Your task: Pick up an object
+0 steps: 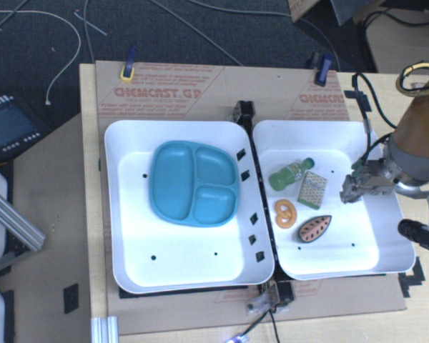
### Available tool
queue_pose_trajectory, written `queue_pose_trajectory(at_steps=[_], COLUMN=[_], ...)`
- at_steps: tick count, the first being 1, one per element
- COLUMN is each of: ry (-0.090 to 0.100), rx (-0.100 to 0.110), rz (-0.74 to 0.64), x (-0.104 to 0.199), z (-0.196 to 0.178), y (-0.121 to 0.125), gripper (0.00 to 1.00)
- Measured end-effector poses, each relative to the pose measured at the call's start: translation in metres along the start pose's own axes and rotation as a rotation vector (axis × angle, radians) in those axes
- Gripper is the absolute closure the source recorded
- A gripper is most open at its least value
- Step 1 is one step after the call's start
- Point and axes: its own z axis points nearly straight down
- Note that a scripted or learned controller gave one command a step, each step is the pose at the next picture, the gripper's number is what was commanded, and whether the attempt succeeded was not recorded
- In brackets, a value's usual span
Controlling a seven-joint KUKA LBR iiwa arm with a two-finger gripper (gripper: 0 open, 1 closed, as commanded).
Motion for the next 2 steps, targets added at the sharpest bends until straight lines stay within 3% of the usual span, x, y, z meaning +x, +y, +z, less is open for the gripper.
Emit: queue_pose_trajectory(at_steps=[2], ry=[-0.001], rx=[-0.001], rz=[0.0], x=[-0.001], z=[-0.109], y=[0.004], gripper=[1.0])
